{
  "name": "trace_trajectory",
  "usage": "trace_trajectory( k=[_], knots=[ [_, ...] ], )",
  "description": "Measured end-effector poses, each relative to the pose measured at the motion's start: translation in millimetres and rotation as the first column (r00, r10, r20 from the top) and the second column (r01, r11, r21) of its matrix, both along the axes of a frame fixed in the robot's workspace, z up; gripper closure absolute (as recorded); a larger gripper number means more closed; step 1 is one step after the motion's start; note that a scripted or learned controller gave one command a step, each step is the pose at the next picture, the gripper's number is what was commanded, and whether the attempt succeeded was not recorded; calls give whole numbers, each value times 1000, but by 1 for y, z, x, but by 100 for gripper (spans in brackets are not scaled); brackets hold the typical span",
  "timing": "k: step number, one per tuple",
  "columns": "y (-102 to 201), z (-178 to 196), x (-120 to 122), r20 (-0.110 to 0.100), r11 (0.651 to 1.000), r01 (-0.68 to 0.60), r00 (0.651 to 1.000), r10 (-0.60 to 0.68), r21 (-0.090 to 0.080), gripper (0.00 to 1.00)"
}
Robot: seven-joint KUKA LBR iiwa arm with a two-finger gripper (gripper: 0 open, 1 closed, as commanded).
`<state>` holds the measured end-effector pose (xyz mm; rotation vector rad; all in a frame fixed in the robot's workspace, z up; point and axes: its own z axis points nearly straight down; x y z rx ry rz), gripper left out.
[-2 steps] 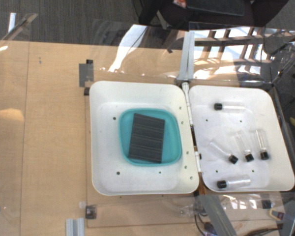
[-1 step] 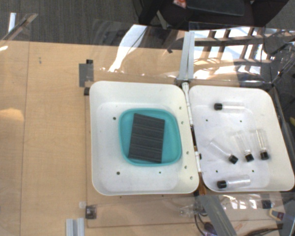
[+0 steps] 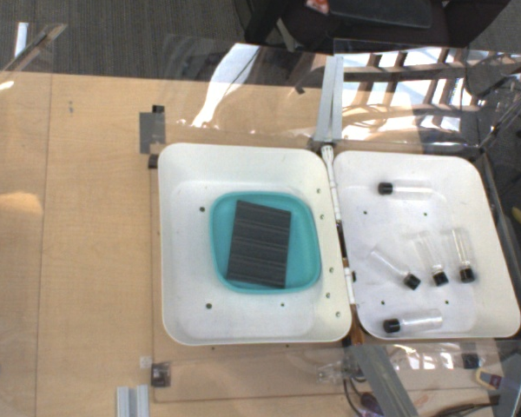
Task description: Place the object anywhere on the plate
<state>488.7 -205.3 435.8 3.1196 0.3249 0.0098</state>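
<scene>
Block (image 3: 260, 243), dark grey and ribbed, is lying flat on the teal plate (image 3: 307, 252), which is sitting in the middle of the left bin (image 3: 182, 307) on the surface (image 3: 69, 233). The block is resting well inside the plate's rim, slightly turned, with teal showing on every side of it, so the placing is looking done rather than pending. The right bin (image 3: 491, 307) is holding five clear vials (image 3: 391, 266) with black caps: one is lying near its far edge, three are clustering toward its right side, and one is lying near its near edge. Risk from here is mostly about disturbance. A further descent over the left bin could be nudging the block toward the plate's raised rim, leaving it tilted or half off. A grasp aimed at the flat block could also be dragging the light plate across the bin floor. If the program is taking a vial as its target instead, the round glass could be rolling away under contact.
</scene>
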Motion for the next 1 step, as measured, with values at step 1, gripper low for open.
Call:
trace_trajectory(
  k=[1],
  knots=[
    [1,-1,111,0,1000,-4,1000,4,1,0]
  ],
)
